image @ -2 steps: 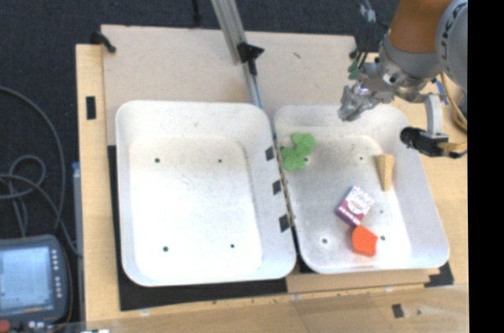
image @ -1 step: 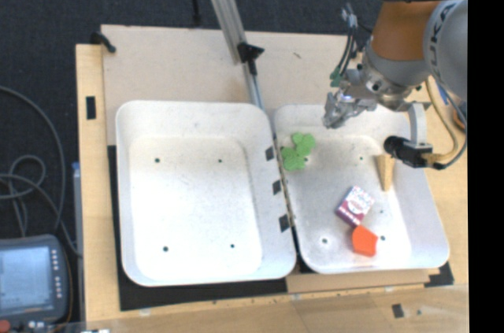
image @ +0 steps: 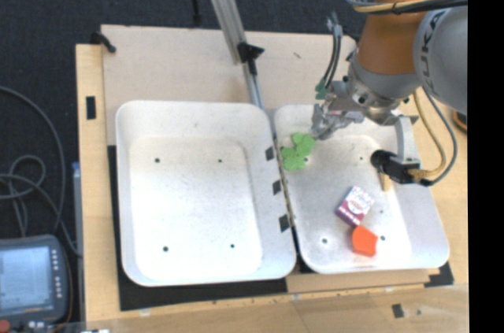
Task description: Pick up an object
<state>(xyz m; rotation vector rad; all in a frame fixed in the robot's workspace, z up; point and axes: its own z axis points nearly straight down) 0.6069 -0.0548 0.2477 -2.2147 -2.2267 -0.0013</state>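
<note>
Orange block (image: 364, 241) sat nearest in right bin (image: 417, 233), one purple-white box (image: 355, 205) beside it, one crumpled green object (image: 297, 152) by left rim, gripper (image: 323, 124) just above it.

Bench (image: 181, 60): light wood-coloured board, tan edge strip exposed along the 9 and 6 o'clock sides. Two shallow white bins rest on it side by side, touching along their inner rims at centre. Left bin (image: 134, 166) sits toward 8 o'clock; right bin (image: 409, 221) toward 4 o'clock. A black mat (image: 126, 292) shows under the left bin at its 7 o'clock corner. A slanted metal post (image: 228, 16) meets the board at 12 o'clock, just behind the seam between the bins.
</note>
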